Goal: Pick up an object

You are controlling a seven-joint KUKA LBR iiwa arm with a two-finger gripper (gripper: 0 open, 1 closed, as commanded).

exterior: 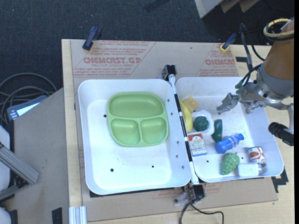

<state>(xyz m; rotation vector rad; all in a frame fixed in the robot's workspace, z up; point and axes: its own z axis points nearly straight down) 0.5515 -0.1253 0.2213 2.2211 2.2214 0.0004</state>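
Cardboard covers the surface [140,55] under two bins. Right bin [275,160] holds the bottle [228,143], probably light, stiff, slippery; grip across its body. Tool [233,101] hovers above, fingers apart, empty.

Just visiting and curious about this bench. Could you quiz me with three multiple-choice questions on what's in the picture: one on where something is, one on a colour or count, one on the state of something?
1. Where is the green divided tray?
A. In the left bin
B. In the right bin
C. On the floor

2. What colour is the small bottle?
A. Red
B. Blue
C. Black

3. How does the end effector stand to the objects?
A. Pressed on the tray
B. Above the right bin's far end, apart from the items
C. Lifting the yellow banana

Answers:
1. A, it lies in the left bin.
2. B, it is blue, lying beside the green grape bunch.
3. B, it hangs over the right bin, clear of the banana.
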